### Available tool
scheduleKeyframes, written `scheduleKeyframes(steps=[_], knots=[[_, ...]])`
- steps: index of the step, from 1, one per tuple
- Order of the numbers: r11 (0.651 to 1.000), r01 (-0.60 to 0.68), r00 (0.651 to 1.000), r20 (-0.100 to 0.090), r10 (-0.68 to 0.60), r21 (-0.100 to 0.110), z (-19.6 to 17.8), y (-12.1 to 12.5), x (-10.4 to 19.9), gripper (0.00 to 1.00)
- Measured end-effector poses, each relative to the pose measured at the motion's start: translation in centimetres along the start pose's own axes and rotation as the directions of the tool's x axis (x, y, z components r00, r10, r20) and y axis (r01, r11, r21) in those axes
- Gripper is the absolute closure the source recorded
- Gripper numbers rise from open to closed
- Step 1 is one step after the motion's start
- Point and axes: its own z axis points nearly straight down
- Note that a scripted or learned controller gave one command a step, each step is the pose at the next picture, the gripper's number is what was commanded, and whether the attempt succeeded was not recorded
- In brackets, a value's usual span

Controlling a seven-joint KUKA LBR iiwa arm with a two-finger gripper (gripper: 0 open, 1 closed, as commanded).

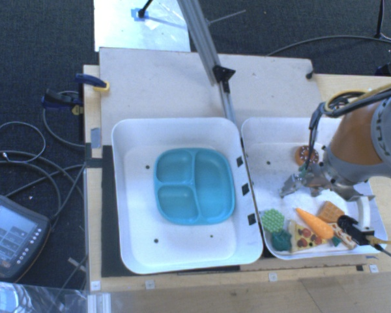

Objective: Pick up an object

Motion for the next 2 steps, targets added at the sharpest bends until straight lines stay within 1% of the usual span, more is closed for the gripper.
scheduleKeyframes(steps=[1,2], knots=[[1.000,-0.001,1.000,0.001,0.001,-0.006,-1.3,0.2,0.0,1.00],[1.000,0.005,1.000,0.003,-0.005,-0.010,-6.1,1.2,-0.3,1.00]])
